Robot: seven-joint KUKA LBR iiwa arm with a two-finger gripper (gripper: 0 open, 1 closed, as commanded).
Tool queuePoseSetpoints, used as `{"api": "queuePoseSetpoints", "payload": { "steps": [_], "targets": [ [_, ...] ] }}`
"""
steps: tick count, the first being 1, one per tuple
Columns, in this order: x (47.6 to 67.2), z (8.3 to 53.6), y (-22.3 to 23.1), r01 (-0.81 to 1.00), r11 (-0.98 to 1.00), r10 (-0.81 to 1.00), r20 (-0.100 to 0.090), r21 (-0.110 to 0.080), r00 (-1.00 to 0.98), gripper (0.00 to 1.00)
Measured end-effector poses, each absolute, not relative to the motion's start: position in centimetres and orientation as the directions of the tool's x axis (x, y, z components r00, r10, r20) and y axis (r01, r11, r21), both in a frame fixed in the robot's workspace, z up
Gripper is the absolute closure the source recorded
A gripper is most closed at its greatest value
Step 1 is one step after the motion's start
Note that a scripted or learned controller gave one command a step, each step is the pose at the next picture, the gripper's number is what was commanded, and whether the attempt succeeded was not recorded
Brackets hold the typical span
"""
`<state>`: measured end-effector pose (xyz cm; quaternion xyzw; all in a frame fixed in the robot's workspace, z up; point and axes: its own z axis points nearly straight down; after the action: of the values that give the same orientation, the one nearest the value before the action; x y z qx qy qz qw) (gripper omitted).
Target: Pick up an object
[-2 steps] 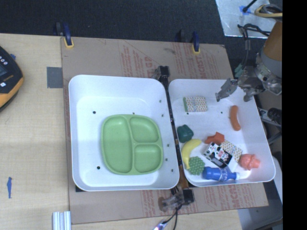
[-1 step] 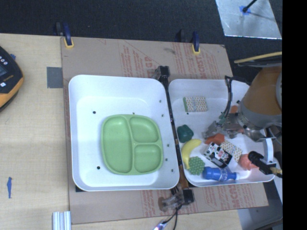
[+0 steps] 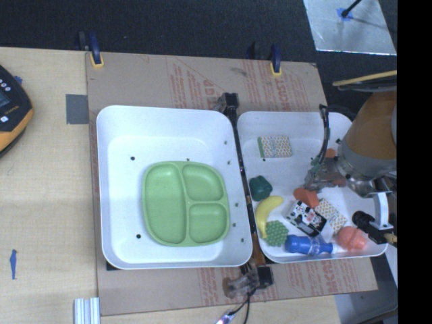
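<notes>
Look to the right side and you see the arm reaching in over the right bin, its orange band above the grey wrist. The gripper hangs low over the bin's right half, just above an orange-red piece. You cannot tell from this angle whether it is apart or together, nor whether it touches anything.

The right bin holds all the loose things. Near its far wall lies a small patterned sponge-like pad, green and tan, well apart from the rest. A dark green lump sits near the left wall, with a yellow banana just beside it and a round, bumpy green toy touching the banana's lower end. A blue bottle-like piece lies on its side along the near wall. A black-and-white printed box rests tilted above it, next to a tan checkered packet. A salmon-pink object sits in the near right corner, close to the arm's black hardware.

The left bin holds a light green divided plate with three compartments, lying flat near the middle.

Both bins rest on a brown cardboard sheet, clamped at its far edge on the wooden bench.
</notes>
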<state>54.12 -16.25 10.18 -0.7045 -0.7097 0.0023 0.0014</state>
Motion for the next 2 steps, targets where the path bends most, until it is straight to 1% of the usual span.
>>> {"api": "queuePoseSetpoints", "payload": {
  "steps": [1,2],
  "targets": [
    [52.4,20.7,-21.3,1.0,0.003,1.0,-0.002,0.0,-0.003,1.0],
    [60.2,9.1,-21.2,1.0,0.005,1.0,0.0,-0.004,-0.005,1.0]
  ]
}}
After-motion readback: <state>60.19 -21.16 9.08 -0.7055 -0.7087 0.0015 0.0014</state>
